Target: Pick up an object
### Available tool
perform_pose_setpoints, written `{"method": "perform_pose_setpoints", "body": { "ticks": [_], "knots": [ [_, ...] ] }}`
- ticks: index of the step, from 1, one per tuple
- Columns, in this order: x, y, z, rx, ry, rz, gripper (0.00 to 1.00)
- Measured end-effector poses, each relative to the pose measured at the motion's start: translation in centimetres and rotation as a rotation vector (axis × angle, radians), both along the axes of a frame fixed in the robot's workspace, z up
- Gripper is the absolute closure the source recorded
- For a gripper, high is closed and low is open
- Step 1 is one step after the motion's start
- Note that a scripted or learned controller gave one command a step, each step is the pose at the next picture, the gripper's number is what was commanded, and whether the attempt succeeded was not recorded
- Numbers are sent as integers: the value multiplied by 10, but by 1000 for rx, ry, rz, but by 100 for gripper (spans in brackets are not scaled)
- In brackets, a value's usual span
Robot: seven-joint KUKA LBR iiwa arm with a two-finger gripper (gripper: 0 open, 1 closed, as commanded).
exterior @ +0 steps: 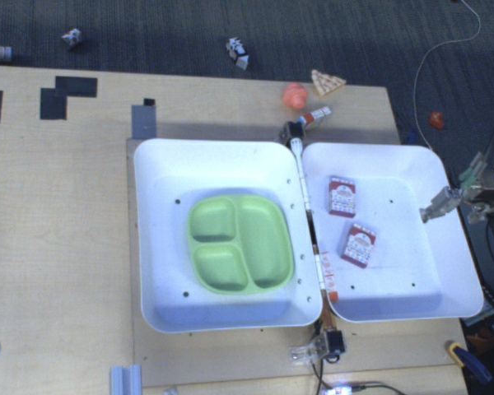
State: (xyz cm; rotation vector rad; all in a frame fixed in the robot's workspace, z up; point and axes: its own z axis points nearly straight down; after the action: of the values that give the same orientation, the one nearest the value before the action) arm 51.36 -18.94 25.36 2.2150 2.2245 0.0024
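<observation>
My one camera, fixed above the bench, looks down at a slant.
It sees both white bins whole, the left bin (148, 220) and the right bin (420, 179), the wooden bench (58, 237) around them and dark floor (189, 15) behind; I enter from its right.

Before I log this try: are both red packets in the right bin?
Yes, both in. The packets lie flat on the right bin's floor, apart from each other.

The two red packets (342, 196) (358, 244) carry printing too small to read.
</observation>
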Motion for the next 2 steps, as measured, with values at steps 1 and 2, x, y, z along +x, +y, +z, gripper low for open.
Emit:
{"method": "perform_pose_setpoints", "body": {
  "ticks": [1,2],
  "knots": [
    [45,-13,-127,1,4,-1,0],
    [8,28,-164,-6,-13,-5,0]
  ]
}}
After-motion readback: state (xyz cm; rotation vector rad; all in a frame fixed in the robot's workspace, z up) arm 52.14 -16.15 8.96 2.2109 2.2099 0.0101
